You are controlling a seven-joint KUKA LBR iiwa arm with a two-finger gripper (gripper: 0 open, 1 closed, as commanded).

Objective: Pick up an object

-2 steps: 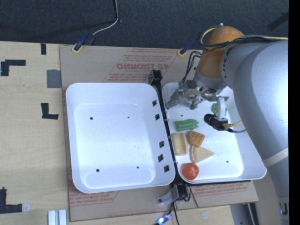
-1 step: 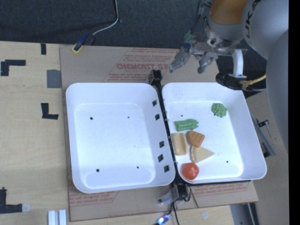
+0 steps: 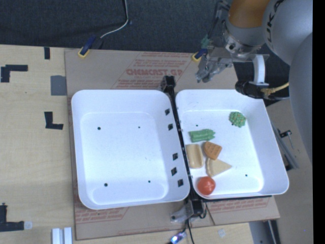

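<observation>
Left bin (image 3: 84, 103): white, shallow, bare floor with a few dark dots. A black clip strip (image 3: 175, 136) runs down the seam where it meets the right bin (image 3: 269, 136).

Right bin holds five small toy foods, clustered toward its left and near side. Leftmost, a pale tan bread-like piece (image 3: 194, 155) just beside the seam. Above it, a green ridged vegetable (image 3: 202, 134), lying flat. Below, a red tomato (image 3: 205, 185) near the front rim. Right of the bread, an orange-brown piece (image 3: 212, 150) touching a cream wedge (image 3: 218, 166). Well apart, toward the far right, a green broccoli floret (image 3: 236, 118).

Gripper (image 3: 209, 72): hangs above the cardboard sheet (image 3: 147, 72) behind the right bin's far rim, touching none of the pieces. Fingers small and dark against clutter; cannot tell their spread. Nothing visibly between them.

Orange band (image 3: 249, 6) above the wrist, top right.
</observation>
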